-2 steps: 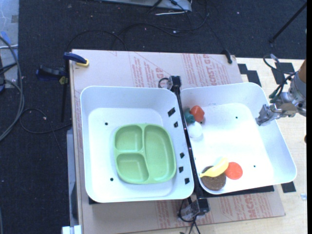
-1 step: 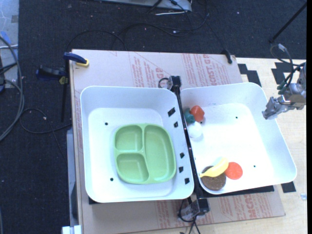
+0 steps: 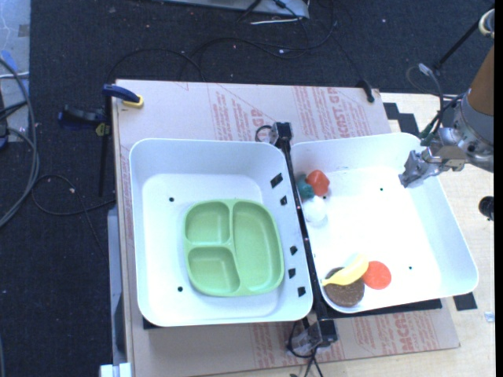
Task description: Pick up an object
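where the camera view looks down at a slant on the bench, two shallow white bins sit side by side on a pale board printed with red lettering. the left bin (image 3: pixel 157 171) contains a light green divided plate (image 3: pixel 233 247) with three compartments, lying flat near the middle of the bin floor. the right bin (image 3: pixel 440 210) contains two groups of small objects. the first group lies against the dividing wall on the bin's left side: a red-orange piece (image 3: pixel 317 182), a small teal piece (image 3: pixel 304 188) just beside it, and a white ball (image 3: pixel 315 209) directly below them, all close together or touching. the second group lies at the near edge of the bin: a brown round piece (image 3: pixel 344 293), a yellow banana-shaped piece (image 3: pixel 351 271) resting partly across its top, and an orange-red disc (image 3: pixel 377 275) just beside the banana shape on its right. the arm enters from the right edge of the frame, and the gripper (image 3: pixel 412 173) hangs over the far right part of the right bin, well apart from both groups of objects. the finger position cannot be read at this angle, so it cannot be told whether they are apart or together; nothing is seen between them. black cables run along the divider between the bins, and a blue clamp (image 3: pixel 122 95) sits at the board's far left corner.
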Controlling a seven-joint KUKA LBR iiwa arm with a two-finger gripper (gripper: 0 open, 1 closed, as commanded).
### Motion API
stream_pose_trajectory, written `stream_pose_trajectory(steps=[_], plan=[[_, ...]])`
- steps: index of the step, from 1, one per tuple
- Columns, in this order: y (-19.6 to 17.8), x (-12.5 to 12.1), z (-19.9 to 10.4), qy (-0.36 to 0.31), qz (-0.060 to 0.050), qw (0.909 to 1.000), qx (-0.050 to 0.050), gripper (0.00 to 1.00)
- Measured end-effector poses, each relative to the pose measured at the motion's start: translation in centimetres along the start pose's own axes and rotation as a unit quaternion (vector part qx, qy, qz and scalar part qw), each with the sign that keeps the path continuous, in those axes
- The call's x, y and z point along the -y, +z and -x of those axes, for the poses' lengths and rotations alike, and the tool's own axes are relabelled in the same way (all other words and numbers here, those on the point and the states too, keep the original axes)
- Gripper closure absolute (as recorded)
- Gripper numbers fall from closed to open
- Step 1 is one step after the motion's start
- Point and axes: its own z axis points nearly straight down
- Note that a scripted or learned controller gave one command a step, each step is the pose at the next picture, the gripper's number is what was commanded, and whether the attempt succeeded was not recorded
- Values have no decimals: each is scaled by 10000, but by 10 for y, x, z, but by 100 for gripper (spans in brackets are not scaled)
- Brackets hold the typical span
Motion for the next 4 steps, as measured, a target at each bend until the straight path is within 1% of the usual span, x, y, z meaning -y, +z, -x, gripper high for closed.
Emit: stream_pose_trajectory(steps=[2,3,4], plan=[[3,-40,-100,-2,-4,10000,-1,100],[26,-56,-149,0,-11,10000,0,100],[42,-59,-201,-2,-9,10000,0,100]])
